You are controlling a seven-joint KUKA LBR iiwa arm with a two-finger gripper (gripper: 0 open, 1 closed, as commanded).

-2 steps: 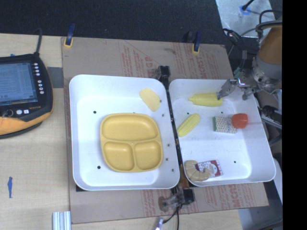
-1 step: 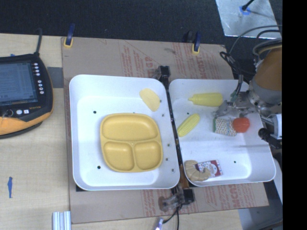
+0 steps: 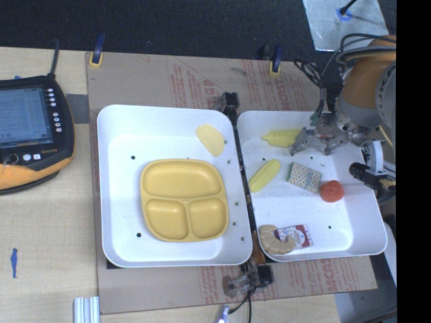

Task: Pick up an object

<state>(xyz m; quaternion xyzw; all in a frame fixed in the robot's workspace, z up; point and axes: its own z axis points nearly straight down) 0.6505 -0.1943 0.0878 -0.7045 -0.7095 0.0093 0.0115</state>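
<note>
Bench, yellow tray [image 3: 183,198] in left bin [image 3: 114,180], tomato [image 3: 330,191] in right bin [image 3: 367,231]

Left bin [image 3: 114,180] holds the divided tray [image 3: 184,199]; right bin [image 3: 363,237] — corn [image 3: 264,175], tomato [image 3: 331,191], packet [image 3: 285,238].

The grey arm [image 3: 367,86] is reaching in from the right edge, its orange band sitting just above the wrist. The gripper [image 3: 316,142] is pointing downward at the arm's left end, its dark parts spreading low.
</note>
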